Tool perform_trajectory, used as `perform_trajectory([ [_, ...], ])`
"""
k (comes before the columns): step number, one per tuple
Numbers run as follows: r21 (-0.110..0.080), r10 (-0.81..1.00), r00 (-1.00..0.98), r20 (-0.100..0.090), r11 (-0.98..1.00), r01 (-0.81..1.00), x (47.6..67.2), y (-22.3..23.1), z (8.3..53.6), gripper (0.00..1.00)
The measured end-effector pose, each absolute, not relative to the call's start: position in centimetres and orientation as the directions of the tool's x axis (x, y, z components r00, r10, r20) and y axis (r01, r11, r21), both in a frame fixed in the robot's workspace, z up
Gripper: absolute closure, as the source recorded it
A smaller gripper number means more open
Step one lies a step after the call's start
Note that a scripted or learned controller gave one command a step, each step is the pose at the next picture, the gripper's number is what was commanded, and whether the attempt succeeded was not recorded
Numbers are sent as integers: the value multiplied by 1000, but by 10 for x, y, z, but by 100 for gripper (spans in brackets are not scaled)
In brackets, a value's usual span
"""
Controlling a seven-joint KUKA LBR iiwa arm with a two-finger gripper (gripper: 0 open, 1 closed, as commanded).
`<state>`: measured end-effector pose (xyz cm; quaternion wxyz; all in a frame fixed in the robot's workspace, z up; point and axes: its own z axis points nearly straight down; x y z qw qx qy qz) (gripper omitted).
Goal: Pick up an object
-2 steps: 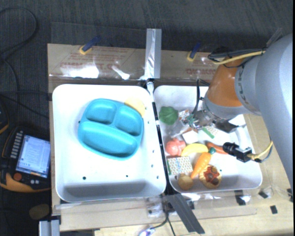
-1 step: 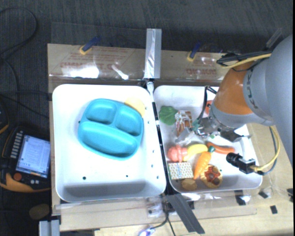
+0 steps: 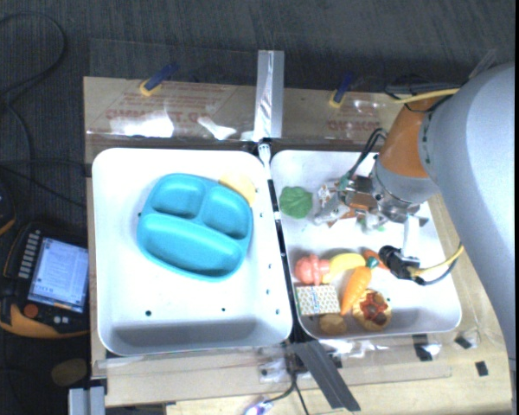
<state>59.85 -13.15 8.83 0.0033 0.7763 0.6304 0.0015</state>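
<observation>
Green ball (image 3: 296, 201) lies just left of the gripper (image 3: 339, 199), toys (image 3: 350, 288) below.

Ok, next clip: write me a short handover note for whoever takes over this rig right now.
Gripper: low in the right bin, at its upper part, just right of the green toy. I cannot tell whether it holds anything.
Right bin, lower part: pink toy, yellow piece, orange carrot-like toy, checkered block, brown piece, all crowded together.
Left bin: blue compartment tray with a yellow item at its upper right edge.
Done: arm has reached the right bin.
Left: nothing visibly lifted yet; the pick remains to be confirmed.
</observation>
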Motion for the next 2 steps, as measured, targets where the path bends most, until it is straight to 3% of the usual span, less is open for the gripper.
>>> perform_trajectory([
  [1, 6, 979, 203, -7, -203, 979, 599, -132, 97, 100],
  [2, -6, 974, 227, -6, -227, 974, 606, -137, 174, 100],
])
